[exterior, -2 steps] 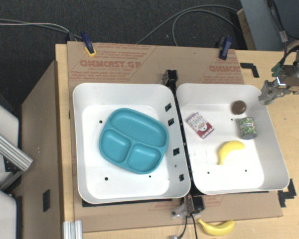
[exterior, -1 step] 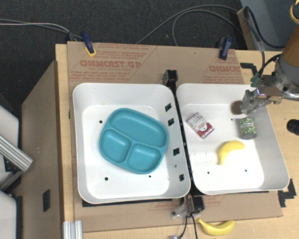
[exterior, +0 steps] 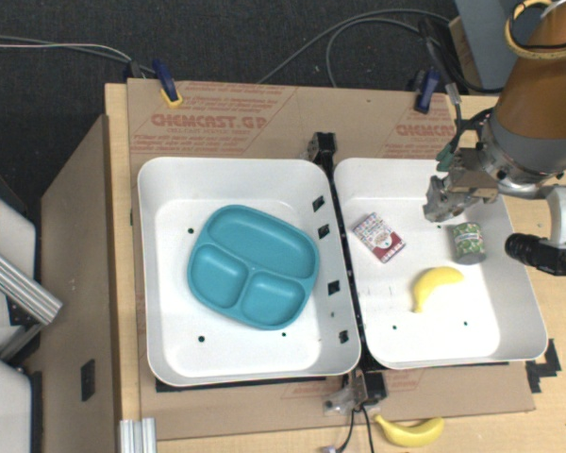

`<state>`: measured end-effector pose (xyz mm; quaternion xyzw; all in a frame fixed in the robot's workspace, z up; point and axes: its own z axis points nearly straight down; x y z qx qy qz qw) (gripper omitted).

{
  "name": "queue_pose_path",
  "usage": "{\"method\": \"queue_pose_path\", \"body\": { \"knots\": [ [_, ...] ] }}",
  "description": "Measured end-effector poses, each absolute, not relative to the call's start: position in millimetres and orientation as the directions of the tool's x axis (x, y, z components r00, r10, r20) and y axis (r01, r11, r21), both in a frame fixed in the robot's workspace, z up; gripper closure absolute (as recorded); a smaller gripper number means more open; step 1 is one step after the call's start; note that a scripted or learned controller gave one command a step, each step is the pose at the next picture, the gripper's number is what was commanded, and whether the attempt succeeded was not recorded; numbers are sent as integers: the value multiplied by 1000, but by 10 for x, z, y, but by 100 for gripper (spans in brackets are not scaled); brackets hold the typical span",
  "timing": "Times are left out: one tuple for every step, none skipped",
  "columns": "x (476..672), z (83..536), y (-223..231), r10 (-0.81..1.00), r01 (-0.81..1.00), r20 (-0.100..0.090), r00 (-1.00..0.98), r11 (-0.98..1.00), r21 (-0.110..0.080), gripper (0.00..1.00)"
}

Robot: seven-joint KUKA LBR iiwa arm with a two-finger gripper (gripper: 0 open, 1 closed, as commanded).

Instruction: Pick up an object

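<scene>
My gripper [exterior: 441, 208] hangs over the upper part of the right bin [exterior: 509, 333], reaching in from the right below the arm's orange band. Just right of it and a little nearer lies a small green and white packet [exterior: 468, 242]. A red and white packet [exterior: 378, 237] lies to the gripper's left near the bin's inner wall. A yellow toy banana [exterior: 435, 287] rests below both, toward the bin's middle. Nothing shows held in the gripper.
The left bin [exterior: 165, 253] holds a teal divided plate [exterior: 253, 265]. A second banana [exterior: 411, 430] lies on the bench below the bins. Blue clamps [exterior: 167, 85] and cables sit along the cardboard's back edge.
</scene>
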<state>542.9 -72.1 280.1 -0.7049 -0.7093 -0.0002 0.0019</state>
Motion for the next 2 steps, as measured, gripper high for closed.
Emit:
{"method": "queue_pose_path", "body": {
  "knots": [
    [5332,2556,-174,1000,1000,3,-6,6,-5,100],
    [5234,2432,277,1000,1000,3,-6,6,-5,100]
  ]
}}
